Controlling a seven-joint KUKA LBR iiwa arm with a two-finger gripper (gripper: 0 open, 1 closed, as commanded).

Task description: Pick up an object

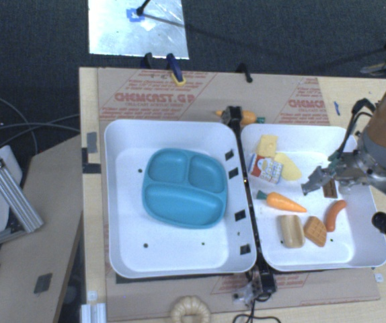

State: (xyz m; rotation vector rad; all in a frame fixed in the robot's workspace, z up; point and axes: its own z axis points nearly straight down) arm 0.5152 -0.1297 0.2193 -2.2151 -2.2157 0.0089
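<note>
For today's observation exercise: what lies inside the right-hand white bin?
In the right bin: cheese wedge, small can, carrot, sausage, bread piece, waffle. The gripper hides part of the floor beneath it.

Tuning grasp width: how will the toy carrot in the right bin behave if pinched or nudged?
The carrot looks like smooth moulded plastic, so probably stiff, light and slightly slippery. Its tapered round body lies flat on the right bin floor, so a sideways nudge would likely roll or pivot it. Pinching across the thicker green-topped end seems safer.
</note>
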